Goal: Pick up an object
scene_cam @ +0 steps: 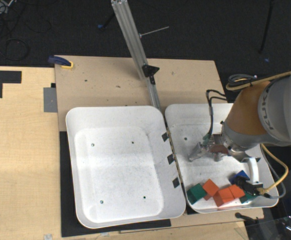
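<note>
Nothing is lifted yet: the hand (pixel 201 151) hangs spread and holding nothing inside the right bin (pixel 195 115), with the blocks (pixel 220 191) near its front edge.

A single fixed camera is looking down on the bench (pixel 135 79) from above, at a slant rather than straight overhead. It is standing far enough back to be taking in both white bins whole, the left bin (pixel 80 121) and the right bin (pixel 185 114), lying side by side in the lower half of the frame. The dark floor is showing along the top edge. The arm (pixel 258 116) is reaching in from the right side of the frame.
</note>
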### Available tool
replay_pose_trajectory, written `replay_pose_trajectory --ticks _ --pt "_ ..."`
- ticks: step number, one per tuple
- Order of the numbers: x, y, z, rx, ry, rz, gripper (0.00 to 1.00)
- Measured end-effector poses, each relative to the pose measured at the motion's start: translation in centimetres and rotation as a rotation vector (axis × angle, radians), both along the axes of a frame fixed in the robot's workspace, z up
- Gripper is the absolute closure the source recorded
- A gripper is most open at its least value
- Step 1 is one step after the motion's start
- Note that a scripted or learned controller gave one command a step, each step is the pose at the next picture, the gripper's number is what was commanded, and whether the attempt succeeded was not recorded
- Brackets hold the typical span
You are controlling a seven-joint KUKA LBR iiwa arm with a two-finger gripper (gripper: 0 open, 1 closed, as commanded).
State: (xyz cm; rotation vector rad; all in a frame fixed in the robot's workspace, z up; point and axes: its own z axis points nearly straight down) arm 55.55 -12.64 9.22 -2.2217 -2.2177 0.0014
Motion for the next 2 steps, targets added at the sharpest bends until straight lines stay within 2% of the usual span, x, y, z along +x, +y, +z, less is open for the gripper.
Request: replay_pose_trajectory --ticks 1,2 --pt "0.0 -0.1 1.0 0.002 0.0 -0.008 1.0" --pt "0.9 -0.5 6.1 -0.001 -0.003 0.002 1.0"
